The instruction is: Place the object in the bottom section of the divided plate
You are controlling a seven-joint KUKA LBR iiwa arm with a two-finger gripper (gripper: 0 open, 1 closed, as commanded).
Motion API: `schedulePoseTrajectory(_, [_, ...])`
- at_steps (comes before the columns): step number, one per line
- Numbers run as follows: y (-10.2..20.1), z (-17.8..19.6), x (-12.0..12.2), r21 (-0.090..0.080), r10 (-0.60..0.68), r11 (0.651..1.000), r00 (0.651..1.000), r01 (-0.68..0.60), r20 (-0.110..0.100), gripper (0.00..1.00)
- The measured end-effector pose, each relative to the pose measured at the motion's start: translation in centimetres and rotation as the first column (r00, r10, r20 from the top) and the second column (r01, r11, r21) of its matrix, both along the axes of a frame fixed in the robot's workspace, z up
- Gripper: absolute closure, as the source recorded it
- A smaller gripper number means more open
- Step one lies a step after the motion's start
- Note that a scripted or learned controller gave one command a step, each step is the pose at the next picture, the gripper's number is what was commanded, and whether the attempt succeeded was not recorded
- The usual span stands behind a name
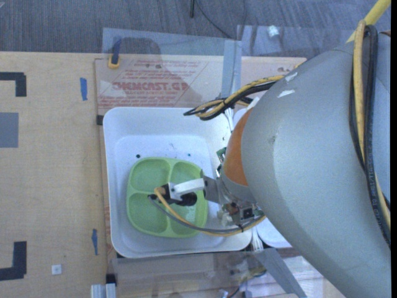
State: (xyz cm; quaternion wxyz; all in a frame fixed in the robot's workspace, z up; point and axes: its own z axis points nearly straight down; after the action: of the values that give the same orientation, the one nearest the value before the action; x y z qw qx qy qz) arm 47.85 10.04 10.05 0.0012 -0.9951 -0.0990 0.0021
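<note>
Floor: grey carpet [93,5], well beyond the jaws at the top of the view; one thin black cable [214,5] looped on it.
Surface [49,185]: pale plywood, well left of the jaws. It carries two black tape marks [15,84], a grey square patch [7,129] between them, and two blue tape strips [83,89] nearer the jaws.
Board with red lettering [149,85]: beyond the jaws, with an orange clamp [113,61] at its corner.
Light: even and soft.

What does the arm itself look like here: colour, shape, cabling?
The arm is a bulky, smooth, rounded grey casing with an orange band above the wrist. Bundled yellow and black cables run along its outside.
</note>
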Motion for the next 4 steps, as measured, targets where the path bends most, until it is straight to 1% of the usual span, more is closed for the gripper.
schedulePoseTrajectory(1, [0.4, 0.3, 0.4, 0.006, 0.004, 1.000, 1.000, -0.004, 0.013, 0.00])
schedulePoseTrajectory(2, [5.6, 11.3, 1.5, -0.002, 0.279, 0.960, 0.960, -0.279, 0.003, 0.00])
schedulePoseTrajectory(3, [5.6, 12.2, 1.6, -0.002, 0.279, 0.960, 0.960, -0.279, 0.003, 1.00])
schedulePoseTrajectory(4, [9.7, 14.4, 0.1, -0.002, 0.167, 0.986, 0.986, -0.167, 0.004, 1.00])
